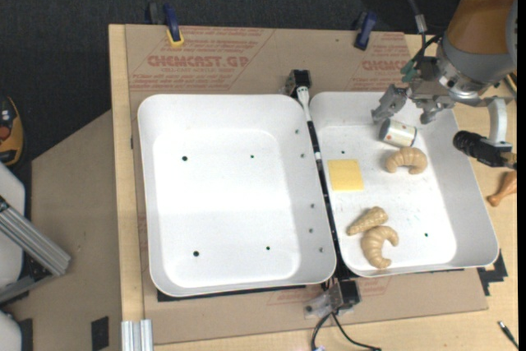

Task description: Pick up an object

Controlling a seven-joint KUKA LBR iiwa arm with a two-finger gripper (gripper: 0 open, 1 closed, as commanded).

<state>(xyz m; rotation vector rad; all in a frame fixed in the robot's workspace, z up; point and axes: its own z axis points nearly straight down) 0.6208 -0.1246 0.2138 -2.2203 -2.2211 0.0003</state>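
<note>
Hovering: gripper (408, 108), fingers spread, holding nothing
Below it: white cylinder (398, 132), croissant (407, 161)
Far rim: close behind
Writing: "CHEMCAST" on board (215, 55)

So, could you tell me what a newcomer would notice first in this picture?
Probably the arm with its orange band, reaching in at upper right, its gripper over the right bin. In that bin lie three croissants, a yellow square and a small white cylinder just under the gripper.

Two white bins (156, 177) are seen; a pale yellow square (345, 174) and tan croissants (406, 161) (three) lie below the grey gripper (408, 104) — orange-banded above.
</note>
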